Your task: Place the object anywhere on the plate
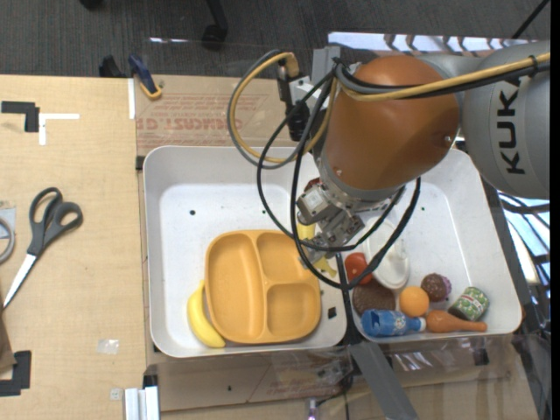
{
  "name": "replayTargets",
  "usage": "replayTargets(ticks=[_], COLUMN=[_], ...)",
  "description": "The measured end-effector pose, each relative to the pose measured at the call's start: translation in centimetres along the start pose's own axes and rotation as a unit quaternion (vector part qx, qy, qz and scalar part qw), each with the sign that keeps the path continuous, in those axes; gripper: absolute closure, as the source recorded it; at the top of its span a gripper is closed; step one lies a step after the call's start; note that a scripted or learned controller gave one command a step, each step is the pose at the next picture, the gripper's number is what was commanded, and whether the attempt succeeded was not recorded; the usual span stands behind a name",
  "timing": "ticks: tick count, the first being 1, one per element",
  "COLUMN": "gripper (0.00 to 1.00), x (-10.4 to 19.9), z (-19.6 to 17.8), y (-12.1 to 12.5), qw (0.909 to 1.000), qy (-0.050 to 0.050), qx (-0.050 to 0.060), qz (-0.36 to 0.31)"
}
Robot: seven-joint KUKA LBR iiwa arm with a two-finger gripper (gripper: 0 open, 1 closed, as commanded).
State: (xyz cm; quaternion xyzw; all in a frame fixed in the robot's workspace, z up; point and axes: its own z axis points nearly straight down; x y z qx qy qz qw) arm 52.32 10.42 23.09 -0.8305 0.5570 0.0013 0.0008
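Note:
An orange-yellow divided plate [261, 285] lies in the front part of the left bin [175, 234]. My gripper [328, 224] hangs over the plate's right rim, close to the wall between the two bins. A small yellow thing [321, 267] shows just below the gripper, at the plate's right edge. The gripper body and black cables hide most of it, and I cannot tell whether it is held. A yellow banana [199, 320] pokes out from under the plate's front left corner.
The right bin [464, 226] holds a red tomato [354, 265], a white cup [394, 267], an orange [414, 301], a purple onion [435, 285], a green can [470, 303], a blue bottle [389, 324] and a carrot [455, 325]. Scissors [44, 226] lie on the bench at the left.

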Motion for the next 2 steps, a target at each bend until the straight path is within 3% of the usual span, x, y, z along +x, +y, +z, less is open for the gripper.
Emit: replayTargets(ticks=[1, 2], gripper=[1.0, 0.0], x=[-8.51, -8.48], z=[-6.4, -6.4], y=[0.26, 0.26], qw=[0.9996, 0.9996], qy=[0.0, 0.0], qx=[0.002, 0.001], qz=[0.029, 0.029])
